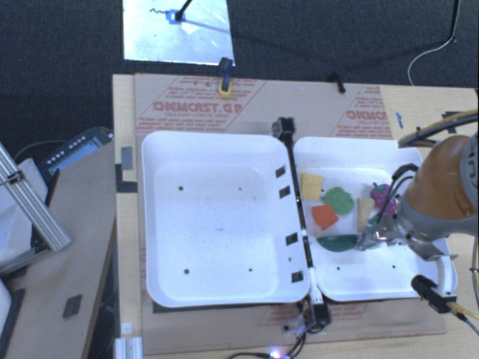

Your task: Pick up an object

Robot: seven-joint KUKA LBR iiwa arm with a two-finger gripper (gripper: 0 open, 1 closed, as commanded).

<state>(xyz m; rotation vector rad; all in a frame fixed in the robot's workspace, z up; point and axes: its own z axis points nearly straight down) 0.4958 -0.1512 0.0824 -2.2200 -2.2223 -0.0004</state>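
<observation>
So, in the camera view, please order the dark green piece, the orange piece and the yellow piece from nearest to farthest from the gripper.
From the gripper:
1. dark green piece, just left of it.
2. orange piece, farther left and up.
3. yellow piece, near the bin's top-left corner.

This is a robotics lab or test cell. A bench with a protective sheet printed with a maker's name carries two white bins clamped side by side. At 3 o'clock a grey and orange industrial arm reaches in. At 12 o'clock a metal plate lies on dark carpet. At 9 o'clock stand aluminium rails, and cables trail at 1 o'clock.
</observation>
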